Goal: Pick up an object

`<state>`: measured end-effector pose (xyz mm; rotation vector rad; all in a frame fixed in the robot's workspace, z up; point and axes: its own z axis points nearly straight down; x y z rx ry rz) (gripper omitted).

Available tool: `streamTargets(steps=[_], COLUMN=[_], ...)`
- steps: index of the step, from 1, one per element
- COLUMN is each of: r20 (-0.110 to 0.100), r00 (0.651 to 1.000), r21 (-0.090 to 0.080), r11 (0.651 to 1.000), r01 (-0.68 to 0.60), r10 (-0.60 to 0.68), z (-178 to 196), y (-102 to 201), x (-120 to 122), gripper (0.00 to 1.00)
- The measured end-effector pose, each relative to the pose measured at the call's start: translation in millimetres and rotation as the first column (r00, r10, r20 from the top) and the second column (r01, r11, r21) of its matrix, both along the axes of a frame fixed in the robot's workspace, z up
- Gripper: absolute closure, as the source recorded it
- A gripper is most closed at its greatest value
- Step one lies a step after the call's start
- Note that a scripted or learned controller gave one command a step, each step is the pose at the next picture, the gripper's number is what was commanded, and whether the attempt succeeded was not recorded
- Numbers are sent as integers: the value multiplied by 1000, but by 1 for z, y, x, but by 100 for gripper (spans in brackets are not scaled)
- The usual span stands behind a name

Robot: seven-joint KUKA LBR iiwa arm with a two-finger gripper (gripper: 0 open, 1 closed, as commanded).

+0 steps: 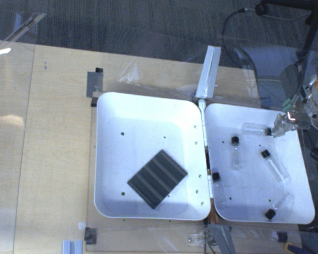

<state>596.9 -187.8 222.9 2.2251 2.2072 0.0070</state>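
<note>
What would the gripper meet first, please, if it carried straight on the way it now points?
Probably the clear vial lying just beyond the gripper near the right bin's far edge, though depth is hard to judge.

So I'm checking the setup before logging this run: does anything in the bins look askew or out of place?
Nothing looks damaged or spilled. The dark ribbed panel lies at a diagonal in the left bin, and the clear vials with black caps lie scattered at various angles in the right bin. The tool sits at that bin's upper right edge.
</note>
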Motion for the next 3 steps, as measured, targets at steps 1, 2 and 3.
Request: streamTargets(steps=[1, 2, 3], r20=[-7, -5, 0], r00=[986, 986, 987], r21=[4, 3, 4], r11=[986, 986, 987], r01=[164, 164, 158], r10=[-164, -164, -158], z=[-114, -113, -101], y=[100, 99, 101], x=[44, 44, 46], gripper=[100, 0, 100])
